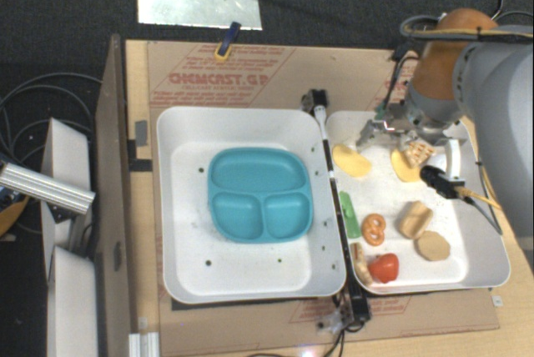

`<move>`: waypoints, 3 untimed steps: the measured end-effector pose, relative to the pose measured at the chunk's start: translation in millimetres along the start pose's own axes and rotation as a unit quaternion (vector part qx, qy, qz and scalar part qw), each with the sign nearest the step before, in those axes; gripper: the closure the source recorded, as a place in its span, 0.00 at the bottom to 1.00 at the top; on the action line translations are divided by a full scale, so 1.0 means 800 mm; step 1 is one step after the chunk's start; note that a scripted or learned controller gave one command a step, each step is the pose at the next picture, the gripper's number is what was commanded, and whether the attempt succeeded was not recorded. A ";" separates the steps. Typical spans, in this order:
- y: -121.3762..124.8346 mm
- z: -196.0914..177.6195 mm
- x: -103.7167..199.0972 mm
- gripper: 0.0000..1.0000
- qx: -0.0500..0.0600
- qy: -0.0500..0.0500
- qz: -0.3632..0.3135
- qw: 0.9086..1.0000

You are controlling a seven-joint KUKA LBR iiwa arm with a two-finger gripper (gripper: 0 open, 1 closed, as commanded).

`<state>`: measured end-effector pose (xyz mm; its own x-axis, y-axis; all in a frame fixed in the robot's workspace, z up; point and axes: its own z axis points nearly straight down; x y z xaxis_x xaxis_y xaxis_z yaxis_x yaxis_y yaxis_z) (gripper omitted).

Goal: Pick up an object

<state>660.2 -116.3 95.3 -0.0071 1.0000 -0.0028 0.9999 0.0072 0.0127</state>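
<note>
The right white bin (484,259) holds several toy foods. A yellow piece (352,162) lies at its back left and a second yellow piece (405,169) lies near the middle. Further forward are a green piece (348,214), an orange pretzel (374,228), a red tomato (384,267) and two tan bread-like chunks (415,218) (433,246). My gripper (410,143) hangs low over the back of this bin, open, its fingers spread to either side of a small brown ridged piece (417,152). Nothing is held between them.
The left white bin (188,263) holds a blue three-compartment tray (259,193). A black-topped divider (332,180) runs between the bins. The grey arm with its orange band (442,67) fills the upper right. Cardboard (225,72) lies under both bins.
</note>
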 end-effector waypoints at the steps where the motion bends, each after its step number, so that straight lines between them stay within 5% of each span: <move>1: 0.012 -0.007 -0.057 0.00 0.003 0.000 0.003 1.000; 2: -0.020 0.014 -0.059 0.00 0.007 0.001 0.003 1.000; 3: -0.016 -0.001 -0.059 1.00 0.004 0.000 0.001 1.000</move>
<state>647.5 -163.7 96.4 -0.0045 1.0000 -0.0020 1.0000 0.0045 0.0057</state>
